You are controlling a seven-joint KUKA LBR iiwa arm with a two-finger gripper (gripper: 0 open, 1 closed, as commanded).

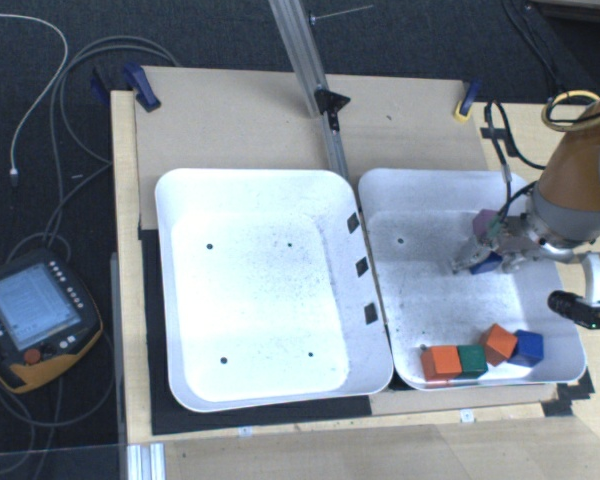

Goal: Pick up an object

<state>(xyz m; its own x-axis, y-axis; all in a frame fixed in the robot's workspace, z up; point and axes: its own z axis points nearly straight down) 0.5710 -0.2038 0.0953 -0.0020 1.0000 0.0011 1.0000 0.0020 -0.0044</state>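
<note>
Gripper (477,261): low in the right bin (410,288), near its upper middle, on the grey arm (570,193) with its orange band, entering from the right. Jaws: too blurred and small to judge; whether open or closed, and whether anything is between them, cannot be told.

Purple piece (487,219): just above the gripper, partly hidden by the wrist. Blue piece (488,264): right at the gripper tips; contact unclear.

Blocks, right bin, lower edge, in a rough row, well apart from the gripper:
- orange-red block (441,361), leftmost;
- green block (472,358), touching it on the right;
- orange block (500,342), tilted, just beyond;
- blue block (528,346), rightmost, beside the orange one.

Left bin (180,268): white, speckled, side by side with the right bin.

Bench (240,118): tan board bearing both bins; blue clamp (140,86) at its upper left corner.

Handheld control pad (30,313): on the dark floor, left of the bench.
</note>
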